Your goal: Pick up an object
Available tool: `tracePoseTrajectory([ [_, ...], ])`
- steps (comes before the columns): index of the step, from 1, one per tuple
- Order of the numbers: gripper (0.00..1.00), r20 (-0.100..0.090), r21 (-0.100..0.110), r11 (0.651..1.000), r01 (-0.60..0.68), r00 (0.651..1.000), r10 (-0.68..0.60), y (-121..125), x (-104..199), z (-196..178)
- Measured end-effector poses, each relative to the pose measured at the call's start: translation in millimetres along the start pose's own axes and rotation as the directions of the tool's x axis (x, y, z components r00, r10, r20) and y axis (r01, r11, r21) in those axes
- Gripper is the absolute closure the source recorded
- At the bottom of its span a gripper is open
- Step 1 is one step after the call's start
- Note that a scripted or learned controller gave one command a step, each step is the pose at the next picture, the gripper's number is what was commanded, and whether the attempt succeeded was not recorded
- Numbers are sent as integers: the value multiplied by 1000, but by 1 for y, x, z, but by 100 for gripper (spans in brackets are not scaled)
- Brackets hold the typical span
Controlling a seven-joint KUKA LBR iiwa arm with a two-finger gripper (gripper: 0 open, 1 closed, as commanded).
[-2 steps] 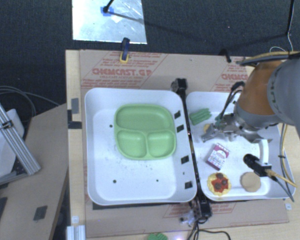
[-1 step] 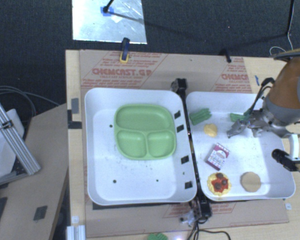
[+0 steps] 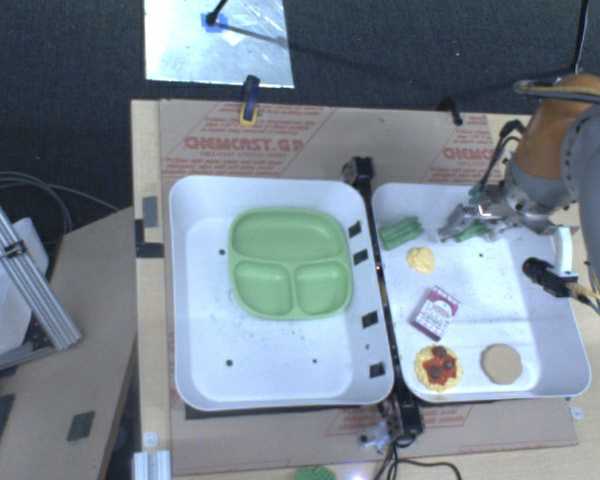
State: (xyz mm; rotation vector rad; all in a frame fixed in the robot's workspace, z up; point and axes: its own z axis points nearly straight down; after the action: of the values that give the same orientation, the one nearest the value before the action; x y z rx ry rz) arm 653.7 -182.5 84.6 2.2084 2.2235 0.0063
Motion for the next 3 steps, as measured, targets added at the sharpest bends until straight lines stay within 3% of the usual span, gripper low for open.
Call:
tracePoseTrajectory([
  [1,0,0,2,1000,-2,1000,2,17,-20,-1],
  [2,0,-3,5,1000,-3,1000,3,16,-23,-1],
  [3,100,1,0,1000,1,1000,-1,17,-24,-13],
])
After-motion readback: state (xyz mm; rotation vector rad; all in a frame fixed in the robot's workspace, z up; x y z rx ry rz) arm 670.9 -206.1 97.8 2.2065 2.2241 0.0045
